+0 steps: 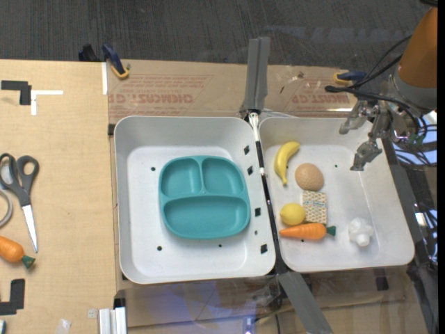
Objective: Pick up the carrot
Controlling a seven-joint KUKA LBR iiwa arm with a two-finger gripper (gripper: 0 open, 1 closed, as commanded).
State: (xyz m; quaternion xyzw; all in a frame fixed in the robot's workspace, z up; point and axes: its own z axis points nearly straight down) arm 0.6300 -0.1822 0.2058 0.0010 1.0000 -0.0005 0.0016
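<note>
An orange carrot (304,232) with a green stem end lies flat near the front of the right bin (389,252), its tip pointing left. It sits just below a lemon (293,214) and a small patterned block (314,204). My gripper (357,142) hangs over the back right part of the same bin, well behind and to the right of the carrot. Its fingers (361,157) stand open with nothing between them.
A banana (285,159), a brown egg-shaped item (309,177) and a white lump (360,233) share the right bin. The left bin (132,207) holds a teal divided plate (204,196). On the bench at far left lie scissors (21,186) and a second carrot (11,250).
</note>
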